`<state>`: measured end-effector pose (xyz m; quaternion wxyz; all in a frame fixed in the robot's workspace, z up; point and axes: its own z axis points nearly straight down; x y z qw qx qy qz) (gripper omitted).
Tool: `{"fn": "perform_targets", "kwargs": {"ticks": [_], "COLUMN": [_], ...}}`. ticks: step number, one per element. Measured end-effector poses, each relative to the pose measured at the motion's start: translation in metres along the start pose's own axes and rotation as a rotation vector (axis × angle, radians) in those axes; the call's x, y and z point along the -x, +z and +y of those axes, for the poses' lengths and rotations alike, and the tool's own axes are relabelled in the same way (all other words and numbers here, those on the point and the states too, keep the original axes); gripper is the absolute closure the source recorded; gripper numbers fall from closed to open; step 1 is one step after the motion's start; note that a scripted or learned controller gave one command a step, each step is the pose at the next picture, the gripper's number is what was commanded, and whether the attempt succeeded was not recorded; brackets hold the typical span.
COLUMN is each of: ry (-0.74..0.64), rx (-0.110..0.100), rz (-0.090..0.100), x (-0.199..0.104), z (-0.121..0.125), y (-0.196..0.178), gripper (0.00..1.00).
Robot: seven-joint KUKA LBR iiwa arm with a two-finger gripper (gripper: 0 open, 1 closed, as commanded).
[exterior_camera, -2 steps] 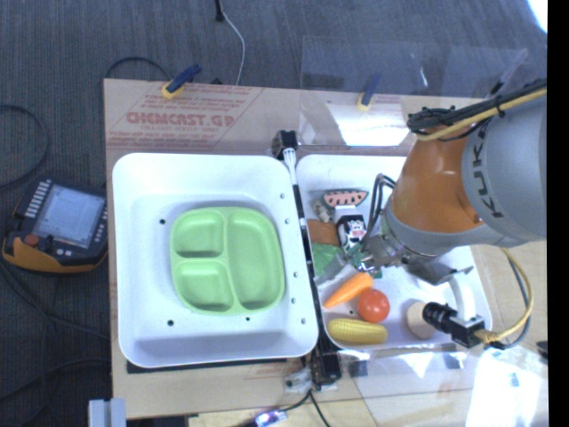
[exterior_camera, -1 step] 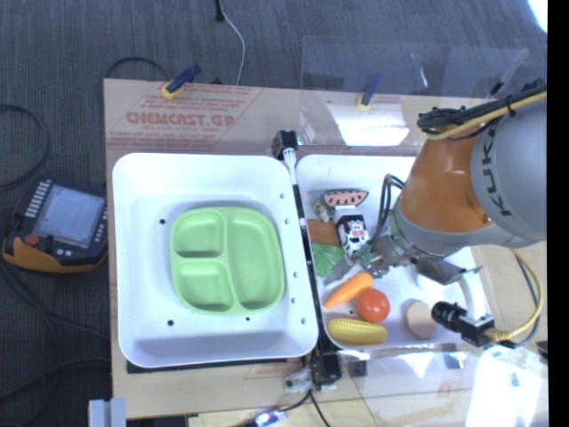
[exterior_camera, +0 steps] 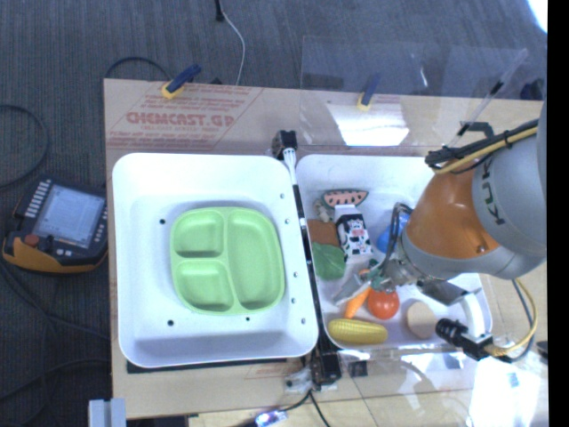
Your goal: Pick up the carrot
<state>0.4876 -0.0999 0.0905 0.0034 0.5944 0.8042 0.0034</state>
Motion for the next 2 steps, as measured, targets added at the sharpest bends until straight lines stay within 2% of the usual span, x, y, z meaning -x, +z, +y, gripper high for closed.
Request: {"fn": "perform_targets", "kwargs": {"ticks": [1, 2], "ry": [0.002, 0.219], "rx": [0.001, -0.012], "rz": [-0.003, 0.001], "x": [0.001, -0.076], "z": [0.001, 0.020], "y": [-0.010, -0.093], "gripper": [1.00, 1.00]}}
